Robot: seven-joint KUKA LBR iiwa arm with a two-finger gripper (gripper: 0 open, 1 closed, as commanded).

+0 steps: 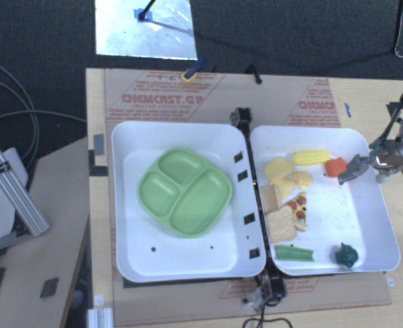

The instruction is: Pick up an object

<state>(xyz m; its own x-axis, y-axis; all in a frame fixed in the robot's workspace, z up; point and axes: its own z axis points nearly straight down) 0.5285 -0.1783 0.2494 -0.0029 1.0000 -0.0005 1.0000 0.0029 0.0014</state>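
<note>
Green pepper [345, 255] sits clear in right bin [382, 231]; gripper [355, 169] finger state unreadable beside orange piece [335, 167]; risk nudging it into corn [311, 158].

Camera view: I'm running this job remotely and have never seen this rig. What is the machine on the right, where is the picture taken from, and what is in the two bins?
The picture comes from one fixed camera above the bench, looking down at a slant. The machine at the right edge is a robot arm; its end effector hovers over the right bin, with nothing visibly held. That bin holds toy food: a corn cob, an orange piece near the end effector, yellow pieces, a bread slice, a pizza slice, a green bean pod and a dark green vegetable. The left bin holds a green divided plate.
</note>
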